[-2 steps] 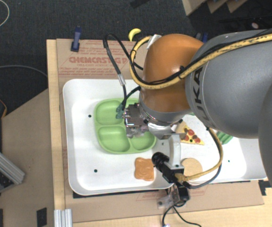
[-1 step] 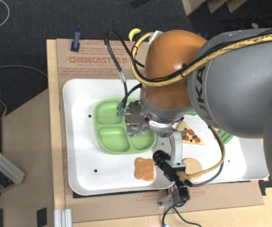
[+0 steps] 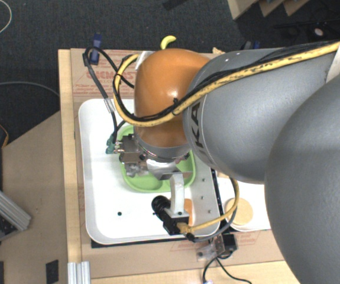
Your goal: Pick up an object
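Dark grey carpet (image 3: 51, 16) surrounded a pale wooden tabletop (image 3: 69, 158), seen from above at a slant. On it sat a shallow white bin (image 3: 99, 206). A sliver of a second bin (image 3: 257, 222) showed just to its right, with a round tan disc (image 3: 243, 213) lying in it.

A thick grey robot arm (image 3: 276, 129) reached in from the right and covered most of that side. Its glossy orange band (image 3: 164, 93) hung over the middle of the white bin, with the wrist pointing straight down below it. The jaws were tucked beneath the wrist, and it could not be told whether they were spread or closed, or whether they touched anything.

Directly under the wrist lay a pale green dish (image 3: 141, 182), flat on the bin floor, with its rounded rim peeking out on the near side and to the right. This seemed the likeliest thing to pick up. A small dark speck (image 3: 119, 213) lay apart from it, nearer the front of the bin. A curved yellow tip (image 3: 168, 41) poked up behind the orange band, and what it belonged to was unclear.

By the look of it, the arm was at the reaching or grasping stage, low over the dish, with nothing lifted yet. The next move would probably call for closing firmly on the dish's rim and then rising straight up. A thin, flat rim could easily slip free.
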`<state>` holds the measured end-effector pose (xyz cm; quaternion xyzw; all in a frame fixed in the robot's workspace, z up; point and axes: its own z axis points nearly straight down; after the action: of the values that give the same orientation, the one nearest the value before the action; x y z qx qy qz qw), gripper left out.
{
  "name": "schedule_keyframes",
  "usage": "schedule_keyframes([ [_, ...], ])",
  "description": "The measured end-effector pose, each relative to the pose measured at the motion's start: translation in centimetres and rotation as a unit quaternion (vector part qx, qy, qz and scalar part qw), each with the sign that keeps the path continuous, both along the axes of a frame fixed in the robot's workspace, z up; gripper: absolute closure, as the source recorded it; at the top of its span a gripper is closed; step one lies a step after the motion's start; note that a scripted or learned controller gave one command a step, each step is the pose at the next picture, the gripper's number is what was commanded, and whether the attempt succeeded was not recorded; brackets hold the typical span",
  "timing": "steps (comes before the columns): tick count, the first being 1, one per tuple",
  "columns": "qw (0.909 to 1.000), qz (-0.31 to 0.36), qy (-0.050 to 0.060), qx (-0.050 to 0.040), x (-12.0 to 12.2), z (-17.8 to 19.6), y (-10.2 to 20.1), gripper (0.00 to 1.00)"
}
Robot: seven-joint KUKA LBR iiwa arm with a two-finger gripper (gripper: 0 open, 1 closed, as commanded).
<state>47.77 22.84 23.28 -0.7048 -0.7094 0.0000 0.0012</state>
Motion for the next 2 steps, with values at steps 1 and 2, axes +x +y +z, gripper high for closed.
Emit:
schedule_keyframes([
  [1, 0.9999, -0.003, -0.011, 0.0033, 4.5, 17.7, -0.4, 1.00],
  [2, 0.9999, -0.003, -0.011, 0.0018, 10.8, 31.1, -0.5, 1.00],
])
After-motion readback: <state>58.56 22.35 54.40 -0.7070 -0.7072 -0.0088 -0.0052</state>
